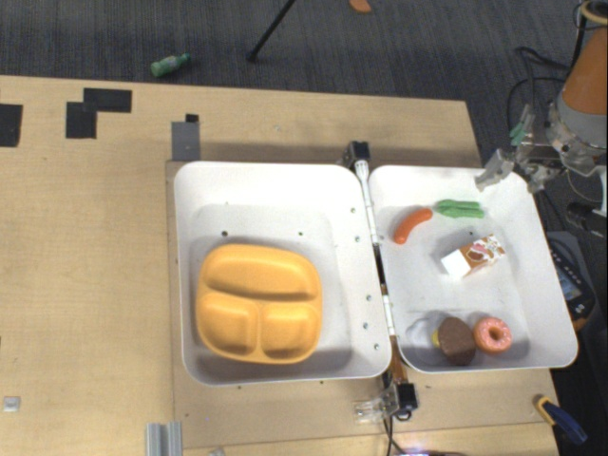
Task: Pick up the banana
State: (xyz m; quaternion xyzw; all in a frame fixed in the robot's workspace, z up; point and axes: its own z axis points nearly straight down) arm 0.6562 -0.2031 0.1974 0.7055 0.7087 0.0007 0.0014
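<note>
My gripper (514,173) hangs over the far right corner of the right bin (560,297), below the orange-banded wrist (583,85). Its two fingers stand apart with nothing between them, so it is open. In the right bin, near the gripper, lie a green pod-shaped toy (460,209) and a red sausage (412,224). A small white and red box (472,256) rests mid-bin. A brown donut (456,339) and a pink donut (493,334) sit at the near edge.
The left bin (190,255) holds a large yellow divided tray (258,302). A divider rail (372,245) runs between the bins. Cables and dark gear (570,245) crowd the bench's right side. A green object (170,64) lies on the floor beyond.
</note>
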